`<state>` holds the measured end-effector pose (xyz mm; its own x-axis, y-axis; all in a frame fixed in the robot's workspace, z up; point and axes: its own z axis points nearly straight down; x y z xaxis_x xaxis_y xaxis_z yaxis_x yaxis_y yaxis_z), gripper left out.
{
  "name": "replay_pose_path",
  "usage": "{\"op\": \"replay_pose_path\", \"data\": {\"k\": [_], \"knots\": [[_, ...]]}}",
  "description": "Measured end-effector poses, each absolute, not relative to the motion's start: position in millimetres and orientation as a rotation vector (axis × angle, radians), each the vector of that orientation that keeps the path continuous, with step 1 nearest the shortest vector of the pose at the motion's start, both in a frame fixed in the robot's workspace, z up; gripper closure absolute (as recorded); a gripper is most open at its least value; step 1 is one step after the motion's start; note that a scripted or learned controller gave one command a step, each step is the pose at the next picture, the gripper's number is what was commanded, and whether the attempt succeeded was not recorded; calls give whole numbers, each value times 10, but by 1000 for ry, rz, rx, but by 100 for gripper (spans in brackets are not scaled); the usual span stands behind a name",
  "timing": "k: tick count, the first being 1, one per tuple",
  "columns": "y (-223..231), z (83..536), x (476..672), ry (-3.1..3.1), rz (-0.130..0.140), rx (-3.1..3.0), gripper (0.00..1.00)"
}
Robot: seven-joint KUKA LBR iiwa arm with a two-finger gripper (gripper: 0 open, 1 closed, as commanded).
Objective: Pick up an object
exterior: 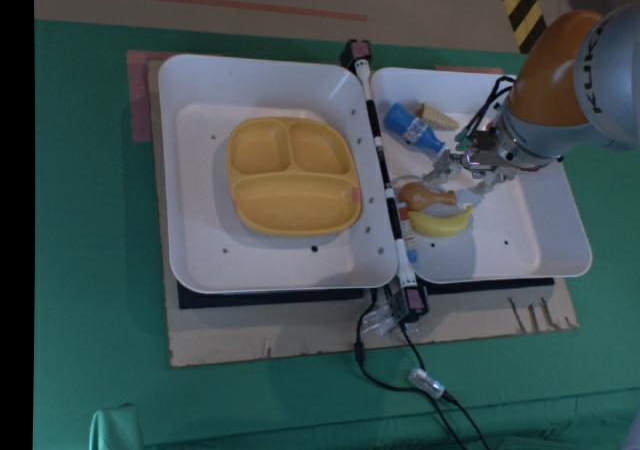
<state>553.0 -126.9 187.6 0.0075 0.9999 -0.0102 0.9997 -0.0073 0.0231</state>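
The right bin (545, 233) holds several toy items. A brown chicken drumstick (426, 196) lies near its left wall, and a yellow banana (441, 224) curves just below it. A blue bottle (410, 125) and a tan cone (437, 117) lie toward the back of the bin. My gripper (464, 176) hangs over the middle of the right bin, just right of and above the drumstick. Its fingers (441, 170) are spread open with nothing between them.
A yellow divided plate (292, 176) sits in the left bin (200, 88). A black-and-white divider rail (383, 153) runs between the bins. Cables (420, 378) trail off the front of the bench onto the green floor mat.
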Motion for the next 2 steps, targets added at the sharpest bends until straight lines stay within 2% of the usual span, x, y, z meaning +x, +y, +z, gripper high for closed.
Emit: {"op": "replay_pose_path", "data": {"k": [1, 2], "knots": [[-1403, 1880, 5216, 2198, 17, 2211, 0], [-1438, 2030, 5239, 2179, 25, 2209, 100]]}}
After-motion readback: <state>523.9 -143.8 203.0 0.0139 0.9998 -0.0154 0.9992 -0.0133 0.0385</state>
